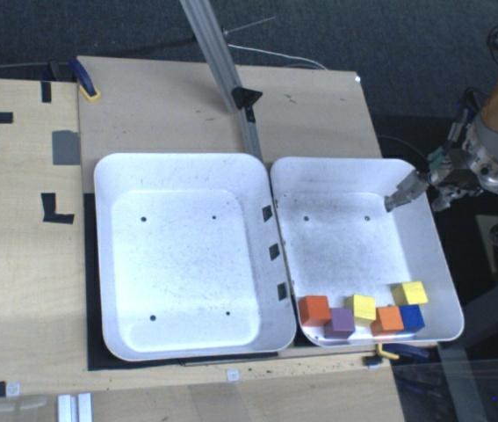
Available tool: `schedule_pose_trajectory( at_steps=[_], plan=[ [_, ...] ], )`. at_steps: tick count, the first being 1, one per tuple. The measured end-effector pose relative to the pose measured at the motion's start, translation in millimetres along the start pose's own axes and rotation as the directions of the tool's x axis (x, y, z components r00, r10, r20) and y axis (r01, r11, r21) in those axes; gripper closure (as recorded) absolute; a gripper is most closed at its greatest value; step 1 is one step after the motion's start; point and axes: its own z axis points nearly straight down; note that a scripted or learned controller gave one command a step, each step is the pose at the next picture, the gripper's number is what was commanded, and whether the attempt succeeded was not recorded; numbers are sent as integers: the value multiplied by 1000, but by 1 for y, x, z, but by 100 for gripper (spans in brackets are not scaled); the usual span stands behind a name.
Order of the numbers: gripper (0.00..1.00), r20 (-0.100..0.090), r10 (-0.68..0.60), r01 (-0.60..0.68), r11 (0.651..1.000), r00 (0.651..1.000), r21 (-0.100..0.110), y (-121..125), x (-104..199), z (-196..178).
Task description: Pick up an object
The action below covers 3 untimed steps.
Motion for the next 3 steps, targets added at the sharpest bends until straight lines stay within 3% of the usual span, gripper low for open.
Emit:
schedule_pose_trajectory(
  at_steps=[1,2,3],
  plan=[
    [0,0,-5,5,1000,1000,1,74,34,39],
    [0,-1,-2,2,1000,1000,2,42,73,29],
    [0,-1,-6,6,1000,1000,-5,97,116,7]
  ],
)
